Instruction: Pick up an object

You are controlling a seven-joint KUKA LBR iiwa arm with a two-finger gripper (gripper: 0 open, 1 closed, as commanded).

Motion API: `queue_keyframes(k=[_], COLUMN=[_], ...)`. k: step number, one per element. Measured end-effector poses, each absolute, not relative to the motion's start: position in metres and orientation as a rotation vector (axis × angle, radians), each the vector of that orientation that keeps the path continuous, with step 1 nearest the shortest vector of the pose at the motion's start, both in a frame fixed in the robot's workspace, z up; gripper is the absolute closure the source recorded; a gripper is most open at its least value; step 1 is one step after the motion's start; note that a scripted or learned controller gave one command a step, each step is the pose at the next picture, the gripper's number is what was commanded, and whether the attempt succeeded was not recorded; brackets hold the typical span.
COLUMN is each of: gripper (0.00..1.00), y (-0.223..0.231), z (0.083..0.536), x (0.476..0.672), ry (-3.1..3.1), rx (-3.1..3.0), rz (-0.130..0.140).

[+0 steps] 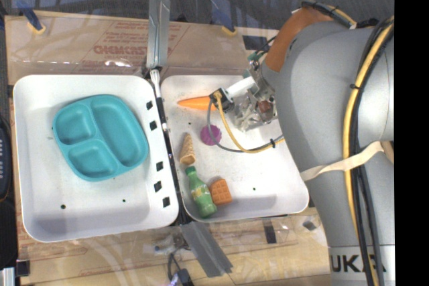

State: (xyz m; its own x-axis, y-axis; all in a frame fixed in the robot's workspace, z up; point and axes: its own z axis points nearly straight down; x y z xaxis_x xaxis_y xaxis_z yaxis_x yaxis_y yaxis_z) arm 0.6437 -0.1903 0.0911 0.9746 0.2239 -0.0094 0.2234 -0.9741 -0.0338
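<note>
In the right bin point(281, 177) lie an orange carrot point(194, 103) near the back left, a purple round piece point(210, 134) in the middle, a tan ice-cream cone point(187, 148) by the left wall, a green bottle point(200, 192) and an orange waffle-like block point(221, 191) at the front. My gripper point(251, 114) hangs low over the bin's back right, just right of the carrot's thick end and up-right of the purple piece. Nothing shows between its tips.
The left bin point(40, 211) holds a teal divided plate point(100, 136). A metal divider point(158, 30) runs between the bins. My grey arm point(335, 117) covers the right bin's right side. A yellow cable point(234, 140) loops below the gripper.
</note>
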Motion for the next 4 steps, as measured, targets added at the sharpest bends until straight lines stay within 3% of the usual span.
queue_keyframes(k=[4], gripper=[1.0], y=[-0.19], z=[0.088], x=[0.648], ry=[-0.346], rx=[-3.084], rz=[0.038])
